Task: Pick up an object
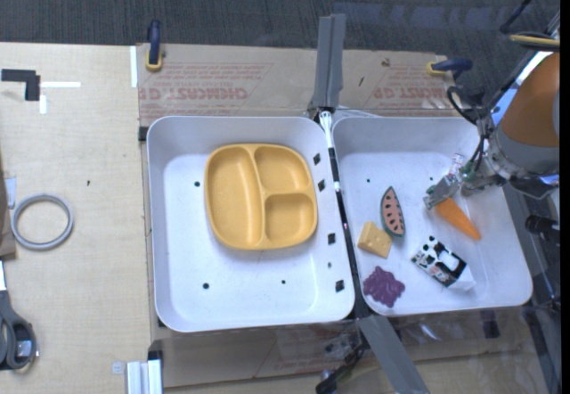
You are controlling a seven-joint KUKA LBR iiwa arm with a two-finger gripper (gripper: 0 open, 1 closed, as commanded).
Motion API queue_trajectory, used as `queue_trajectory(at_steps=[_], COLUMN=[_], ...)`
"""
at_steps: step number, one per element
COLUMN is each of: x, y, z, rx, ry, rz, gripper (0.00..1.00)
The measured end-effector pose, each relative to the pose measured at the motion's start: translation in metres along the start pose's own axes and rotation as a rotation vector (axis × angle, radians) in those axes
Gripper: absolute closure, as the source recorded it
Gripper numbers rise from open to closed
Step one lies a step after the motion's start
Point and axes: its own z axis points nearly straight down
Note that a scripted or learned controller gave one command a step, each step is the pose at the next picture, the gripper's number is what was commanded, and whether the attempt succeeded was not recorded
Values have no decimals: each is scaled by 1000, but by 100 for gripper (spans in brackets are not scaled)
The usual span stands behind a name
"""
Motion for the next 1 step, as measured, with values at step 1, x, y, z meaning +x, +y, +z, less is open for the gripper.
queue_trajectory(at_steps=[1], x=[0], y=[0], z=[-8], rx=[3], ry=[-4], rz=[-3], gripper=[100])
